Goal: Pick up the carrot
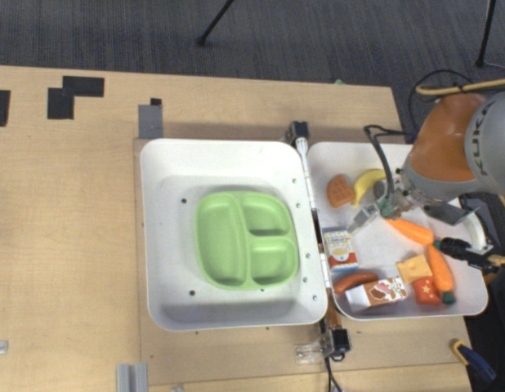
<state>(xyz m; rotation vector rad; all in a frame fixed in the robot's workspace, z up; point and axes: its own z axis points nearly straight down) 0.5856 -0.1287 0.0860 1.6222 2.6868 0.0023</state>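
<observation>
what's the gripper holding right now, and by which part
Nothing that can be seen. The gripper hangs over the right bin, left of the carrot lying on the bin floor, with nothing visible between its fingers.

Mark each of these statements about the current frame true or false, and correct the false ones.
1. The green divided plate sits in the left bin. True.
2. The carrot lies on the green plate. False: it lies in the right bin, among the other food items.
3. The gripper is over the right bin. True.
4. The banana is in the left bin. False: it is in the right bin, near its far edge, beside the gripper.
5. The carrot is clamped between the gripper's fingers. False: it lies on the bin floor, just beside the gripper.
</observation>
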